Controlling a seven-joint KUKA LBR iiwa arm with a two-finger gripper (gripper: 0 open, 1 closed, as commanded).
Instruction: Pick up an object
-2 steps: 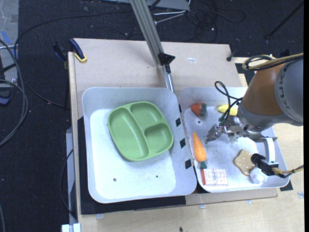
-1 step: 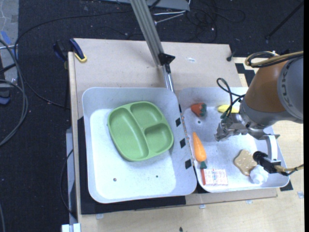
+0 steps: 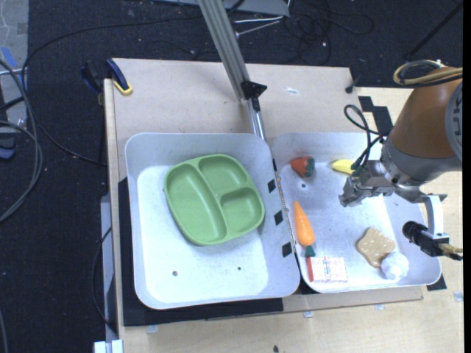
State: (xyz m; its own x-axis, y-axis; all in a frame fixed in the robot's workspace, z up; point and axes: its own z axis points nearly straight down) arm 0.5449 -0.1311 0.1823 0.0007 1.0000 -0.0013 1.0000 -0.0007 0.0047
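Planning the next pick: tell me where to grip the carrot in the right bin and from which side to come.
Grip the carrot across its orange middle, coming straight down. It lies flat and lengthwise along the right bin's left wall, so probably close across its narrow width. The wall side looks tight for a finger; the gripper hangs to its right.

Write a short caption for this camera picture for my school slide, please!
Robot gripper hovers over the right bin of toy food; a green plate sits in the left bin.

I see a matt green plastic plate [image 3: 215, 198] at frame centre-left, two matt white bins [image 3: 151, 271], a smooth pale wood table [image 3: 184, 98], and a metal pole [image 3: 224, 39] at upper centre.
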